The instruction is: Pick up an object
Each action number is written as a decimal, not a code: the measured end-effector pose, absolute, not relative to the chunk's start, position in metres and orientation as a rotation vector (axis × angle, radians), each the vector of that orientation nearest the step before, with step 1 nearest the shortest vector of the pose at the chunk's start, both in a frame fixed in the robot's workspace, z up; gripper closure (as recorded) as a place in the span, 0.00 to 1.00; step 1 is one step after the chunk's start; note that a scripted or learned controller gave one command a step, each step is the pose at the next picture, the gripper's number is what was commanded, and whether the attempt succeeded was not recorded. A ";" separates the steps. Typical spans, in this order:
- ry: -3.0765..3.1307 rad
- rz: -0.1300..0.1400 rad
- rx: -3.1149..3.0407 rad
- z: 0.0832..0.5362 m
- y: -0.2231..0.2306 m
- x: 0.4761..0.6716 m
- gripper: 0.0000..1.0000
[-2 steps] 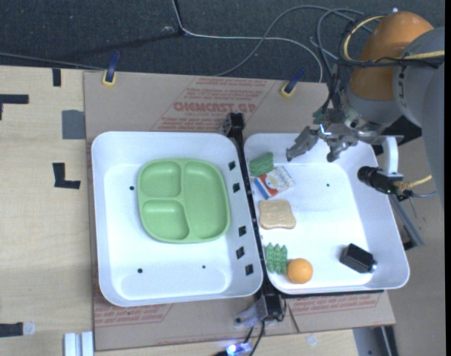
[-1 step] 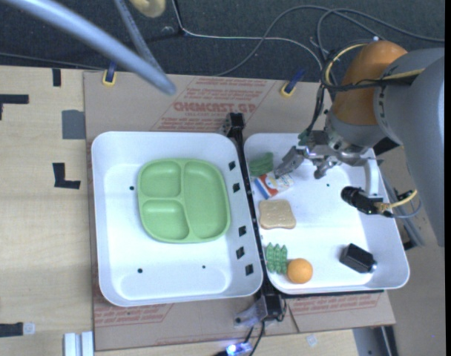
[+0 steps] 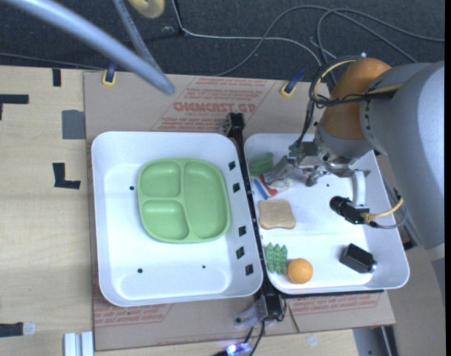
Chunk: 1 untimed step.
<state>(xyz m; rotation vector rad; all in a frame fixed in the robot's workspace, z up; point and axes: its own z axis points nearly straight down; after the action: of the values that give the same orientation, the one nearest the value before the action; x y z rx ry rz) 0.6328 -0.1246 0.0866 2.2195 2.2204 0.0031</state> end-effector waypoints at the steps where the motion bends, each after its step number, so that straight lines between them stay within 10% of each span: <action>1: 2.215 0.016 2.209 0.104 -0.124 0.637 1.00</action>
<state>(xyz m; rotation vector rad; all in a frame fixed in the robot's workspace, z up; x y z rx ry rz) 0.6372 -0.1243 0.1037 2.2086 2.2147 0.0158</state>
